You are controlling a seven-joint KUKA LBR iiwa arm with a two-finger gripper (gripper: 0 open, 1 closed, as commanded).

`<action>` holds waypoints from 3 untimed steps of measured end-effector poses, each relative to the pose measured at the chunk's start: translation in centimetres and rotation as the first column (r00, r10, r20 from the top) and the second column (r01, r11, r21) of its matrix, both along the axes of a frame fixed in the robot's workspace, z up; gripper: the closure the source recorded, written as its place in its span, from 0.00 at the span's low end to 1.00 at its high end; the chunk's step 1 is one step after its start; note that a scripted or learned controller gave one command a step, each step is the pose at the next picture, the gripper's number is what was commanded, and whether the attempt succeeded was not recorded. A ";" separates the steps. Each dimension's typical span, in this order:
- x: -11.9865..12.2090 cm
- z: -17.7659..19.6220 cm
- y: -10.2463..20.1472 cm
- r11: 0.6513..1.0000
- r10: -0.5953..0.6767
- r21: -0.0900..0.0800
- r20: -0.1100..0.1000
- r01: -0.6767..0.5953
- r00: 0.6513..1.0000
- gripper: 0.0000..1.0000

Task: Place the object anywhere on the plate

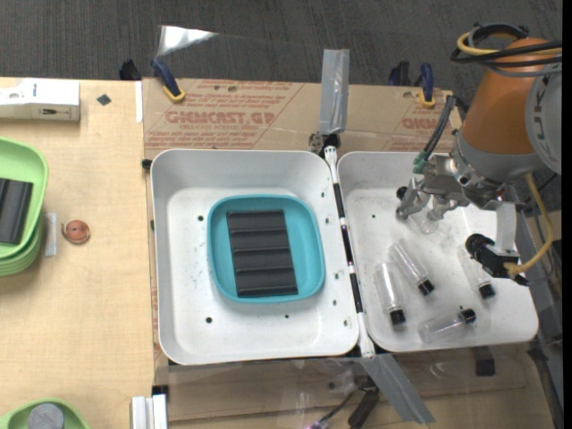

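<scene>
The pincer sits low in the right bin, over the clear tubes, and I cannot tell whether it is apart or together. Several black-capped tubes lie loose on that bin's floor. Over in the left bin, the teal plate carries only its dark ridged insert. By my read, nothing delivered yet: pick-up, carry and drop all remain.

1 fixed camera above bench, looking down at slant, taking in both white bins.

Robotics lab: taped white bins, cardboard backing, clamps.
</scene>
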State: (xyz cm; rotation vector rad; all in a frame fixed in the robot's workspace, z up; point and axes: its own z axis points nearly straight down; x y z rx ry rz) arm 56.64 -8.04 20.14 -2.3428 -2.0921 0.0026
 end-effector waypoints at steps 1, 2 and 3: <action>-3.5 -1.1 4.9 0.983 0.185 0.001 -0.003 -0.185 0.983 1.00; -2.0 -1.1 12.1 0.959 0.285 0.000 -0.002 -0.285 0.959 1.00; -1.9 -1.1 12.1 0.959 0.283 0.000 -0.002 -0.283 0.959 0.00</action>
